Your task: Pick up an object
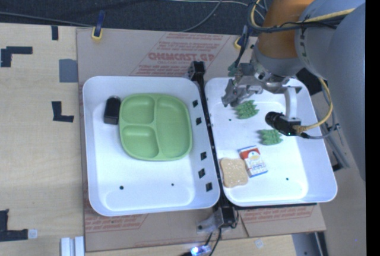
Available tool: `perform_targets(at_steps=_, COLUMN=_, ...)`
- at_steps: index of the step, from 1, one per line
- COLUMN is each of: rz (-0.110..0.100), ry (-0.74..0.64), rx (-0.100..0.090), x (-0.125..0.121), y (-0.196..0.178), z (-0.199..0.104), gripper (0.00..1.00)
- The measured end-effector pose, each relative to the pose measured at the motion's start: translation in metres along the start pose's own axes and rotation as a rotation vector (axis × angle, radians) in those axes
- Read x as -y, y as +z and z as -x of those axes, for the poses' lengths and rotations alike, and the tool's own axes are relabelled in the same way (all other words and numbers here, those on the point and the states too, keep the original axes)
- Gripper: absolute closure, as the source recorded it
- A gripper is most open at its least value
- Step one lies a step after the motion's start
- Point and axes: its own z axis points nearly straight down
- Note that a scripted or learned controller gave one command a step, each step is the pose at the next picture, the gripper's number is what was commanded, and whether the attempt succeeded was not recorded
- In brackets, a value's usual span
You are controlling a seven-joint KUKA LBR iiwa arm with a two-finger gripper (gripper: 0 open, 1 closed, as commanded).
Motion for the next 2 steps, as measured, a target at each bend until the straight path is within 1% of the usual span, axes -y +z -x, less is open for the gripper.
perform_targets(at_steps=1, rz=0.001, ry=-0.002, rx=-0.001, x=0.006, y=-0.012, z=-0.057, gripper=1.0)
perform_targets(at_steps=2, rz=0.001, ry=-0.002, rx=-0.001, x=0.005, y=-0.023, z=-0.114, gripper=1.0)
